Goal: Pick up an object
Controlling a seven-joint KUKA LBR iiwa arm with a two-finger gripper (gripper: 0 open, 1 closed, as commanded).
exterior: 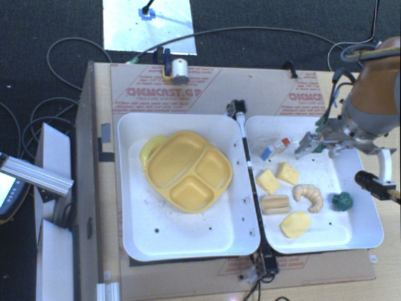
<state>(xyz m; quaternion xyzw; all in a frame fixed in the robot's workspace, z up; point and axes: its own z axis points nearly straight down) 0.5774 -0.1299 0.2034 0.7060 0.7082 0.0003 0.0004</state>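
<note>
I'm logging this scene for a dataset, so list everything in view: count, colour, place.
Bins: 2, white, side by side on the bench.
Tray: 1, yellow, three compartments, left bin, over a yellow plate.
Cheese wedges: 2, yellow, right bin centre.
Croissant: 1, tan, right bin.
Roll: 1, tan, beside the croissant.
Chip: 1, yellow, right bin front.
Tube: 1, white, blue and red, right bin back.
Green thing: 1, right bin's right side.
Gripper: 1, grey, above the right bin's back.
</note>
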